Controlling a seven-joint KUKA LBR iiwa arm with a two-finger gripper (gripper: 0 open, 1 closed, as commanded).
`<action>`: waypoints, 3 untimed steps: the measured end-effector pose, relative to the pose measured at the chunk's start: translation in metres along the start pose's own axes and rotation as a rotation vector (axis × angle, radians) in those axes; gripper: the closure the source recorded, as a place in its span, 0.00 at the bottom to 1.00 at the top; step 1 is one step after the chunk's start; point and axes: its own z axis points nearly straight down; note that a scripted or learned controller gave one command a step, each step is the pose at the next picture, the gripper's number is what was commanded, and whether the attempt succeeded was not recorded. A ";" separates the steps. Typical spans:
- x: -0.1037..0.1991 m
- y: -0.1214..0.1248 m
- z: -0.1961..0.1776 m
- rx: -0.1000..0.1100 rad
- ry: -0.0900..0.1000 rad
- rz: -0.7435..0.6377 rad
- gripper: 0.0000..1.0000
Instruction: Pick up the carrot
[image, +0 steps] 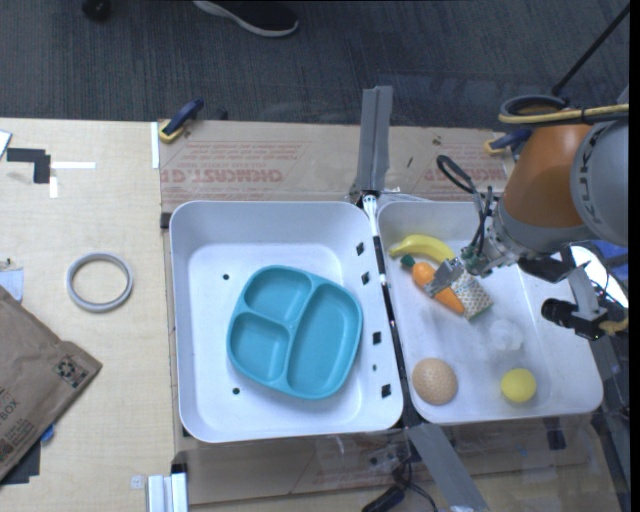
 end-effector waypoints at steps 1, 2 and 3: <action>-0.001 0.000 -0.009 0.000 -0.001 0.001 1.00; -0.001 0.000 -0.009 0.000 -0.001 0.001 0.00; 0.005 -0.002 0.020 0.008 0.008 0.033 0.00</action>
